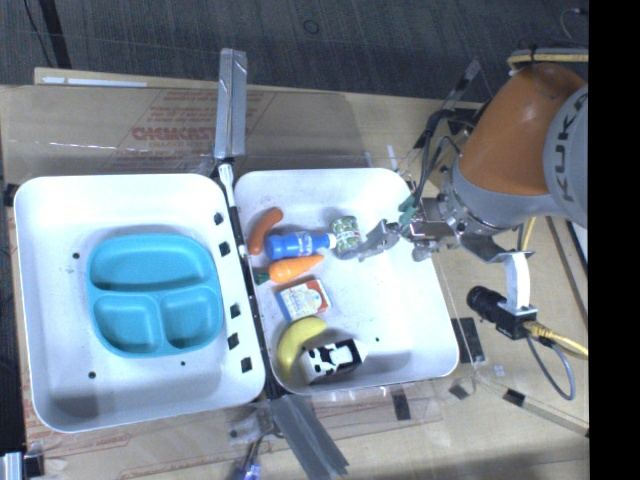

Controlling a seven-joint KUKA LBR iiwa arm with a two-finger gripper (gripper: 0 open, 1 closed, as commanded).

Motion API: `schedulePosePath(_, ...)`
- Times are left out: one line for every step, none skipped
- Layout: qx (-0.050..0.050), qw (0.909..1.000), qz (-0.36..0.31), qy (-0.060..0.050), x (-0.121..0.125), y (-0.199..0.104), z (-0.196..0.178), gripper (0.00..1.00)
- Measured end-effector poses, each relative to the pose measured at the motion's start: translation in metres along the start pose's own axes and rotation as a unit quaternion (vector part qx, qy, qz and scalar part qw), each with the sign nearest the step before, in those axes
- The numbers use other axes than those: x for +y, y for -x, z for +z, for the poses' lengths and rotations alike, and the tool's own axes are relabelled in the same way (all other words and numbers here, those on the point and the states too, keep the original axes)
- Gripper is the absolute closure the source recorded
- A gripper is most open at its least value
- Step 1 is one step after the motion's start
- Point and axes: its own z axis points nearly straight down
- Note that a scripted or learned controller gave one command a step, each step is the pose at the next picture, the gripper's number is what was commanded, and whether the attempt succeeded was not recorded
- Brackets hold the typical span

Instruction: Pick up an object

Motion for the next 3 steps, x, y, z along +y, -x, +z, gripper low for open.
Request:
schedulePosePath(0.000,0.9999,0.013,-0.001,-0.003,-0.035,0.112,0.00)
schedulePosePath(-0.001,0.9917,-0.129,0.003,0.074,-0.040,0.168,0.00)
schedulePosePath(0.000,0.9816,-0.191,0.001,0.010,-0.045,0.171,0.00)
